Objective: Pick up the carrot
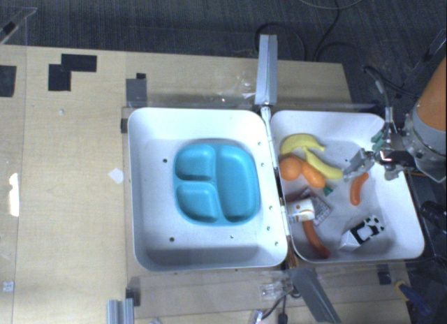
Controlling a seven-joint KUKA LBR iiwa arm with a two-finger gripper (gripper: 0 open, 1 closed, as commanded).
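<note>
The gripper [370, 160] hangs over the right bin [401, 207], toward its 3 o'clock rim, with the grey arm [429, 137] and its orange band reaching in from the right. Its 2 fingers [357, 164] stand narrowly apart with nothing seen between them, the left one slanting down toward 8 o'clock. The carrot [357, 188], a short orange piece, lies on the bin floor just at 6 o'clock of the fingers, near them but apart, tilted with its upper end toward 1 o'clock. Bare white floor surrounds it on all sides, and the bin's right wall is well off at 3 o'clock, so there is open room around it. At 9 o'clock of the carrot sits a cluster: 2 bananas [312, 156], 1 orange [291, 169] touching them, and 1 small white and dark box [308, 208] below. At 7 o'clock, 1 long reddish-orange piece [313, 239] lies near the bin's lower left wall; I cannot tell what it is. At 5 o'clock, 1 black and white item [366, 231] rests near the bottom rim. The cluster crowds the left half of this bin against the divider rail [267, 78]. The left bin [147, 197] holds 1 blue tray [215, 183] with 3 compartments, well apart from the gripper.
</note>
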